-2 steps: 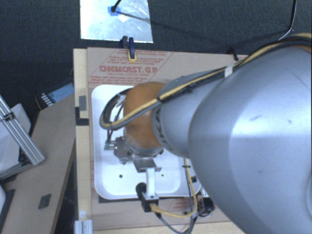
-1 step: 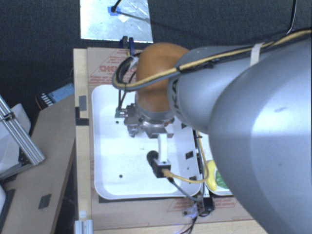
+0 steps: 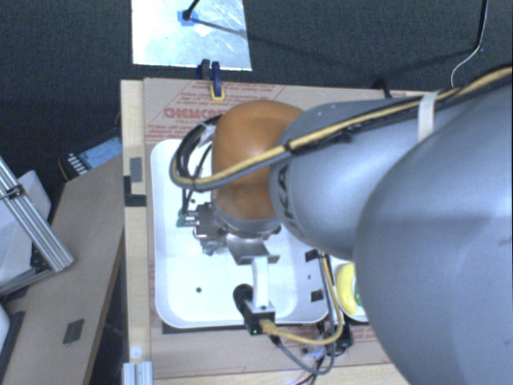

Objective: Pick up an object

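Camera view: yellow obj, claw apart

One camera sits above the desk and looks down on it at a slant. The desk's far edge lies toward the top of the frame, with dark floor beyond it, and its near edge lies toward the bottom. The arm reaches in from the right and passes close under the lens, so it looms large across the right half and the middle of the frame. The left bin lies much farther from the lens, seen past the orange band, with its long sides running nearly up and down the frame.
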Robot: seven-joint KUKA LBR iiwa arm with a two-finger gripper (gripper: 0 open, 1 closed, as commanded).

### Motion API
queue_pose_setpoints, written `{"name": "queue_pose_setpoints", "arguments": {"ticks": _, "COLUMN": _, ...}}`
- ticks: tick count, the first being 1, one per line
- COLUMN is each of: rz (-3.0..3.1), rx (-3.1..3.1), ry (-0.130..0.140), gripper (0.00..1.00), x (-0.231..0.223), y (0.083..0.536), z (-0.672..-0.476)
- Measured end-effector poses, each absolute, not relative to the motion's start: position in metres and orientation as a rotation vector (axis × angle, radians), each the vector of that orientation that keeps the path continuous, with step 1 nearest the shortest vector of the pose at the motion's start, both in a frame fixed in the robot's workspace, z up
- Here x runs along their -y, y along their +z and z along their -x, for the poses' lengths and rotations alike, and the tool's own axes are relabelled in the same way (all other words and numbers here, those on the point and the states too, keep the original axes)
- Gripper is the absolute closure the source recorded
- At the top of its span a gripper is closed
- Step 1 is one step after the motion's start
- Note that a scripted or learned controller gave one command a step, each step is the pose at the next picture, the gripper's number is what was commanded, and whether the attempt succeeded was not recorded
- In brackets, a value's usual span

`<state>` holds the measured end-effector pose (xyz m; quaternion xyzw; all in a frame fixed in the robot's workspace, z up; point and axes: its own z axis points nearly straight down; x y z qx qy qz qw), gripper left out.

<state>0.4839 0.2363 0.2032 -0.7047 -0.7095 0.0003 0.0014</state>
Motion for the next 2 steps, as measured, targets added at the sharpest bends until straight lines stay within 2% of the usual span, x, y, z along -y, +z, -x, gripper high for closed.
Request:
{"name": "queue_pose_setpoints", "arguments": {"ticks": 1, "rz": 2.222, "rx": 2.223, "ry": -0.003, "gripper": 1.0, "x": -0.234, "y": 0.08, "z": -0.531}}
{"name": "queue_pose_setpoints", "arguments": {"ticks": 2, "rz": 2.224, "rx": 2.231, "ry": -0.021, "gripper": 1.0, "x": -0.234, "y": 0.173, "z": -0.633}}
